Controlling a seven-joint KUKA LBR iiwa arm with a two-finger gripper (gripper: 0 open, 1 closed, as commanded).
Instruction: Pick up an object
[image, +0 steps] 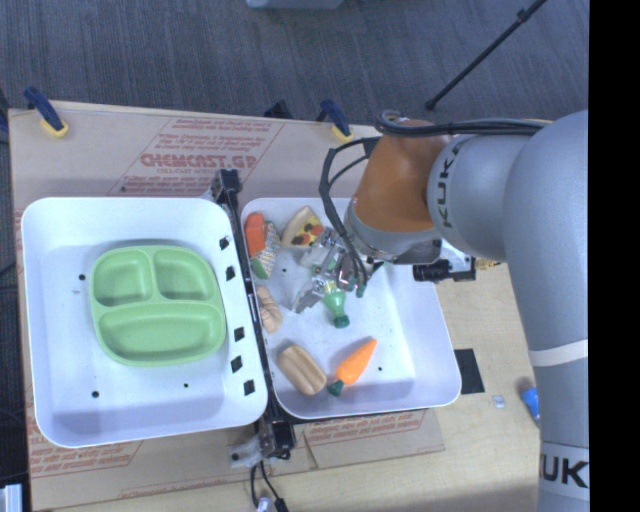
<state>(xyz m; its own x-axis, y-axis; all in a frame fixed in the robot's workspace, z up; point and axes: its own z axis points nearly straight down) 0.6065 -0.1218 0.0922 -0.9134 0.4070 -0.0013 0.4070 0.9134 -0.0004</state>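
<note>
While the arm reaches in from the table's right edge, the end effector (335, 278) hangs low over the middle of the right bin (425, 345), and honestly the metal bits there are such a shiny tangle that I can't tell whether it's spread or pinched on anything. Nothing is clearly sitting between its tips, so I wouldn't call anything grabbed yet. The closest candidate looks like the small green piece (340, 315), which sits just toward the table's near edge from the end effector, pretty much touching it or right under it. Next closest is the toy carrot (355, 362), lying further toward the near edge, with its long axis running diagonally, green leafy end pointing at the bin's near wall and orange tip angling up toward the right edge. The tan bread roll (300, 369) lies beside it, closer to the divider between the bins, also tilted on a diagonal. More toy food crowds the far-left corner of that bin, including a pizza slice (302, 228). The left bin (50, 330) just carries a green divided plate (157, 304), well apart from the action. My guess: the green piece is the target, so the move is a short drop, barely any sideways travel.
</note>
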